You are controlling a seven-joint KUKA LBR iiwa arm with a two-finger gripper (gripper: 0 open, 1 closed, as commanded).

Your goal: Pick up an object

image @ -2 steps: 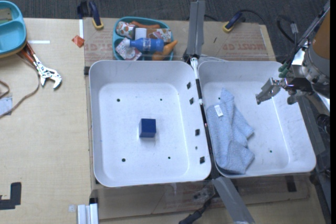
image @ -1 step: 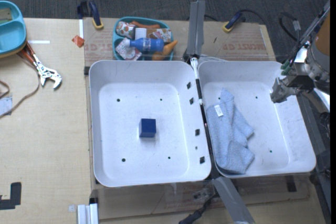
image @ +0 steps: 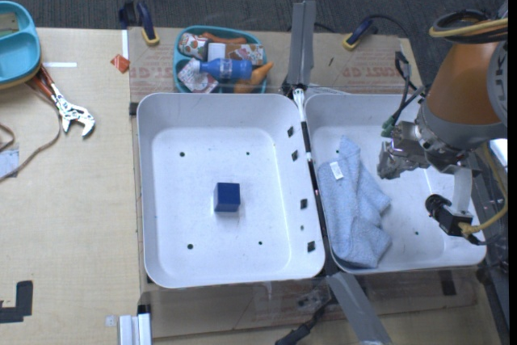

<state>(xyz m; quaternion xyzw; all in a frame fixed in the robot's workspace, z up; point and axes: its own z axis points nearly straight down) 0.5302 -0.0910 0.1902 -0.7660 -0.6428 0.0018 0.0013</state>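
A small blue cube (image: 228,197) rests near the middle of the left bin (image: 161,254). In the right bin (image: 420,254) lies a crumpled light blue cloth (image: 352,210), running from the bin's upper left down to its front edge. My gripper (image: 393,161) hangs over the right bin, just to the right of the cloth's upper part. Nothing shows between its fingers. The grey arm with its orange band (image: 464,81) reaches in from the right above it.
A blue tub (image: 220,61) full of mixed small items stands behind the left bin. A wrench (image: 69,113) and a teal tray (image: 16,40) lie on the bench at far left. Cables and a black fitting (image: 444,214) hang by the arm.
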